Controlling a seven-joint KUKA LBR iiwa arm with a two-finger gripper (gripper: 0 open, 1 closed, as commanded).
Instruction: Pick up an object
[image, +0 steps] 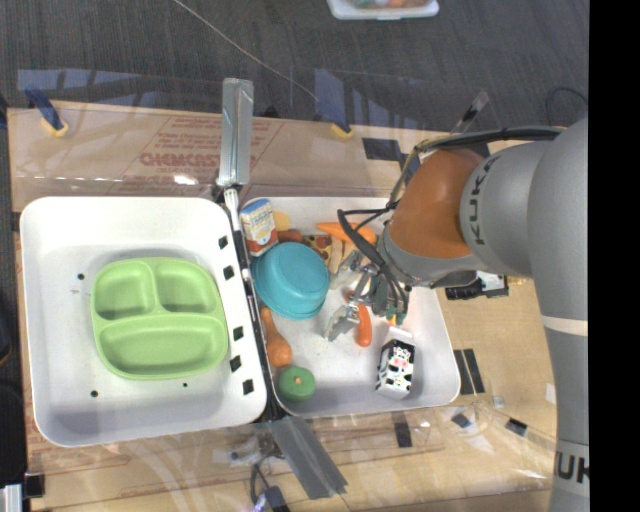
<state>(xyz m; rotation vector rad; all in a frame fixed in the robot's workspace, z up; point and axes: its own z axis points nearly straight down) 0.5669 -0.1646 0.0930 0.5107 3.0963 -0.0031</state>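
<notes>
The arm reaches into the right bin. The gripper sits low beside a small orange piece; whether it grips anything cannot be told. A clean pick calls for centring on one item before lifting. The left bin holds a green divided tray. The right bin holds a teal bowl, can, cow-print carton and green fruit.

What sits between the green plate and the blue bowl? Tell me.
In the camera view, the adjoining bin walls lie between the green plate and blue bowl.
</notes>
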